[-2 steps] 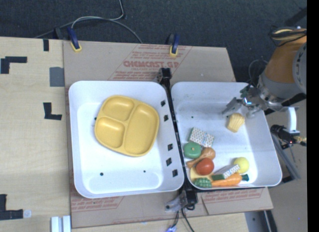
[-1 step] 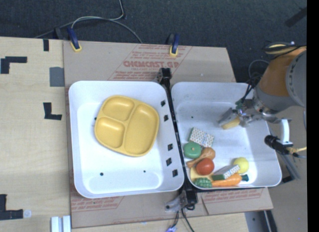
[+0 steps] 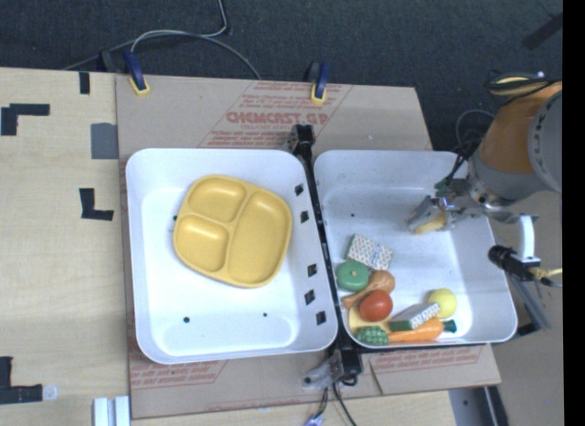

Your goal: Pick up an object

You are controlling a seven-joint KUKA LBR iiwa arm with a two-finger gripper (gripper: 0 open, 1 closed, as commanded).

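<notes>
My gripper (image 3: 430, 218) hangs over the upper middle of the right bin (image 3: 393, 173), reaching in from the right. A small yellow object (image 3: 427, 225) sits between its fingertips, and the gripper is shut on it. At the front of this bin lie several toy foods: a checkered white pad (image 3: 368, 252), a green round piece (image 3: 352, 276), a red tomato (image 3: 375, 305), a yellow ball (image 3: 442, 301), an orange carrot (image 3: 419, 332) and a green piece (image 3: 371, 334).
The left bin (image 3: 155, 269) holds a yellow divided plate (image 3: 232, 229). A black divider (image 3: 315, 232) runs between the two bins. Blue-and-yellow clamps (image 3: 137, 75) and cables lie at the bench's far edge.
</notes>
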